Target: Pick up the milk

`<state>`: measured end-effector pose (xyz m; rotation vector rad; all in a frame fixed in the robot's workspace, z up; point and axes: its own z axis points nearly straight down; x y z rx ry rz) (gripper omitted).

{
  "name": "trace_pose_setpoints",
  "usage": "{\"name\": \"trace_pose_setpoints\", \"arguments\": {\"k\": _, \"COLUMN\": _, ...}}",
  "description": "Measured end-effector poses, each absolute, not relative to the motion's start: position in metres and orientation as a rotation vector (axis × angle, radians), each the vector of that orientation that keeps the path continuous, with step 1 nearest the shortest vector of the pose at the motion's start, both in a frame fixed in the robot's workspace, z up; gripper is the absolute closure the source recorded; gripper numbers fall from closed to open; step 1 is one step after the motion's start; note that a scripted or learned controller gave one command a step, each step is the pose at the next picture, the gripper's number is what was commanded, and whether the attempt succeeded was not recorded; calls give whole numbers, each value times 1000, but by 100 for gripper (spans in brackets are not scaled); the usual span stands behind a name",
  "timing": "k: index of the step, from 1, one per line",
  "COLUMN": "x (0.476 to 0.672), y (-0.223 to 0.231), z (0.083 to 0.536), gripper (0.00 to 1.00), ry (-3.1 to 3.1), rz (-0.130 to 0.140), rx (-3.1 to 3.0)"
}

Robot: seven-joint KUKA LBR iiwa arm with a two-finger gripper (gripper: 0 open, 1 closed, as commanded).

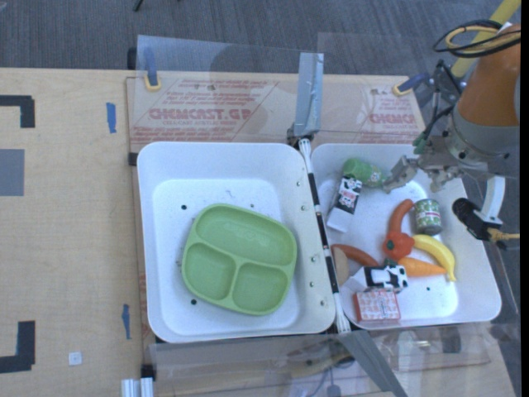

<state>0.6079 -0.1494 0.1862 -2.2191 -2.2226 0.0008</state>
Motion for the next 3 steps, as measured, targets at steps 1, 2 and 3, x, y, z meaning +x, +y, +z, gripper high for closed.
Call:
{"name": "trace_pose_setpoints", "arguments": {"k": 1, "x": 608, "y": -149, "z": 186, "gripper": 0, "ry": -2223, "rz": 1, "rx": -2219}}
{"name": "trace_pose_setpoints", "arguments": {"k": 2, "x": 641, "y": -112, "z": 116, "gripper": 0, "ry": -2718, "rz": -8, "rx": -1606}}
{"name": "trace_pose_setpoints", "arguments": {"k": 3, "x": 635, "y": -106, "z": 109, "gripper": 0, "ry": -2673, "rz": -21, "rx": -1708}}
